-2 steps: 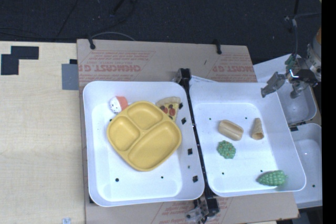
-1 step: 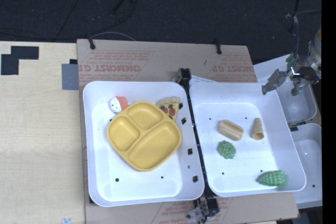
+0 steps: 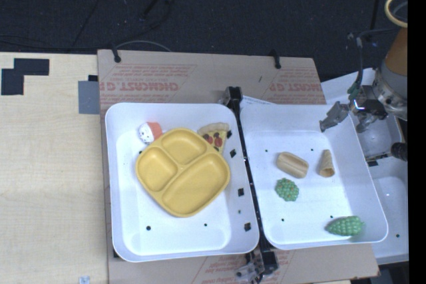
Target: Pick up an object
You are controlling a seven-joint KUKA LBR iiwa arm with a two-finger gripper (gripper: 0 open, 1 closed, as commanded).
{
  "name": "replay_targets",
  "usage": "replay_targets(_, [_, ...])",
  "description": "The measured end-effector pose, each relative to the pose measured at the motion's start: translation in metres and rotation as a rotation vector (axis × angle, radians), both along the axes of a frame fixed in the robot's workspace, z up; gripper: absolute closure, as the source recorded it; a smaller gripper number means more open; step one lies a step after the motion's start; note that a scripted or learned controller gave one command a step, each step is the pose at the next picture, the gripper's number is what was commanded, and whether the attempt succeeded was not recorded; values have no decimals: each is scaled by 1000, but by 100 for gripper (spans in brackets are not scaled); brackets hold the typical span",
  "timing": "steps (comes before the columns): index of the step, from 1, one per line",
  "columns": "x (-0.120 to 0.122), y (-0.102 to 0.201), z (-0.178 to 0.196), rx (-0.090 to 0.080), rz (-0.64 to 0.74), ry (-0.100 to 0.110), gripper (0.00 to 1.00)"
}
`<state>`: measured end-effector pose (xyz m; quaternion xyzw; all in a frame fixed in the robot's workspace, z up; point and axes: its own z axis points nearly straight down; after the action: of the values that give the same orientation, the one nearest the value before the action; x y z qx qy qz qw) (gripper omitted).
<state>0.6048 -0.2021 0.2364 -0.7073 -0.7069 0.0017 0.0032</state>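
Hovering gripper (image 3: pixel 341 114) up-right of cone (image 3: pixel 326 163), apart.

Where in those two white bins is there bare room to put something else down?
Right bin: bare floor left of the bread roll and between the broccoli and green grapes. Left bin: the yellow tray crowds it; a bare strip runs along the near wall.

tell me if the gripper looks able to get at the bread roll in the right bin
Probably yes. The bread roll lies alone on the right bin floor, apart from the cone and the green piece, with nothing over it. The gripper sits at the bin's far right rim.
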Motion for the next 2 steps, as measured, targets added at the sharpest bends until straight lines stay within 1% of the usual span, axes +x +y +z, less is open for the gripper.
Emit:
replay_targets(1, [4,4,-45,0,3,-1,0])
replay_targets(2, [6,1,-108,0,0,0,0])
